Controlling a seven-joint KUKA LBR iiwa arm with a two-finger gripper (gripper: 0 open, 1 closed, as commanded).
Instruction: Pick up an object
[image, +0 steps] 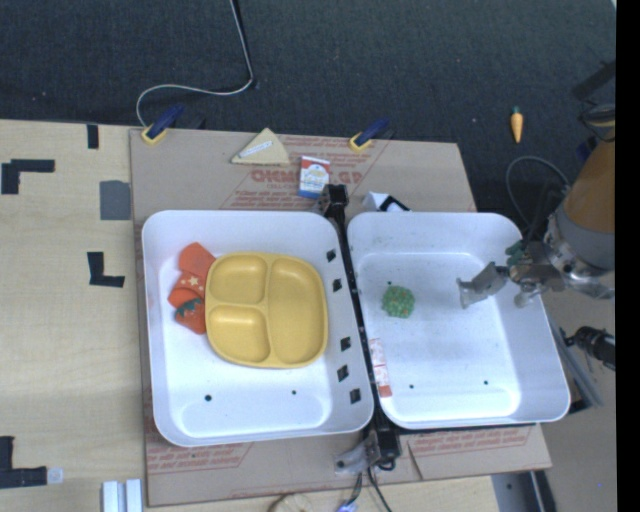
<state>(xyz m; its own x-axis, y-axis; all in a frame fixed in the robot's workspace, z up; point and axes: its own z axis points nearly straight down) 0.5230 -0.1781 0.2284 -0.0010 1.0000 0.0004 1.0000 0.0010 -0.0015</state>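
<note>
Look at the right bin: the one thing in it is a small green lump, sitting on the floor of the bin toward its left wall, about midway between the far and near edges. Nothing lies against it or on top of it; the nearest thing is the black divider where the two bins meet.

Your gripper hangs over the same bin, nearer its right edge, reaching in from the right with the orange band of the arm behind it. It is apart from the green lump, with bare bin floor between them. Nothing sits between its fingers, and from this angle you cannot tell whether they are spread or closed.

In the left bin you have a yellow divided plate in the middle, with an orange-red toy wedged between the plate's left rim and the bin's left wall.

On the cardboard beyond the bins' far edges lie a tan wedge and a small red and white carton, well clear of the gripper.
</note>
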